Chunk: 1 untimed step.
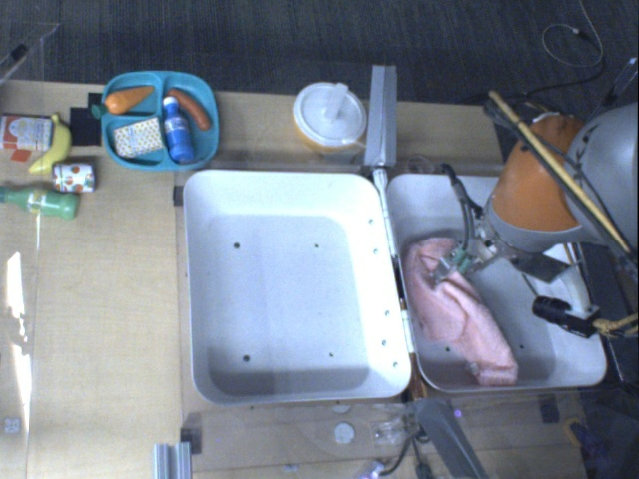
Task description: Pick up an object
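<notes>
Here, crumpled pink cloth [461, 316] in right bin [589, 367], hand [460, 261] touching it, grip unclear

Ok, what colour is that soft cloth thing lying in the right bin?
Pale pink. The cloth shows plainly in the camera view, under the gripper.

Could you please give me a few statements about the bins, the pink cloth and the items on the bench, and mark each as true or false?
1. The pink cloth lies in the right bin. True.
2. The gripper hangs over the left bin. False: it is over the right bin, at the cloth's upper end.
3. The blue divided tray sits inside the left bin. False: it rests on the bench, beyond that bin's far left corner.
4. A lidded white cup stands behind the bins. True.
</notes>
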Available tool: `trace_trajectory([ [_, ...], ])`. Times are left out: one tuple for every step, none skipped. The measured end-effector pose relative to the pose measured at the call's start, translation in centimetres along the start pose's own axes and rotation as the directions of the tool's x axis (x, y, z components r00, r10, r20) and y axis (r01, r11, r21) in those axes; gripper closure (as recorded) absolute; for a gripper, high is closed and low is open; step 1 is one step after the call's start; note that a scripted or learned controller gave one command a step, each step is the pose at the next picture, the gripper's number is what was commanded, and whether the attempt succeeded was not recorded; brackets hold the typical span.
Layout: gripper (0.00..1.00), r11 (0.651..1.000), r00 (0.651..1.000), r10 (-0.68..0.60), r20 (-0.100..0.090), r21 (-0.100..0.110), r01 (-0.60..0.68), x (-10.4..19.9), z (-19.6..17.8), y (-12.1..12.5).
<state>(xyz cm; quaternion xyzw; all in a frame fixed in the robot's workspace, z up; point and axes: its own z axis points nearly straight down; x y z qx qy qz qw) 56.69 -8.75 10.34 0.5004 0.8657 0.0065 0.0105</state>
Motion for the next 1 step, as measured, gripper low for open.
trace_trajectory([
  [1.0, 0.935, 0.935, 0.354, -0.002, 0.02, -0.354, 0.48, -13.21, 6.89],
])
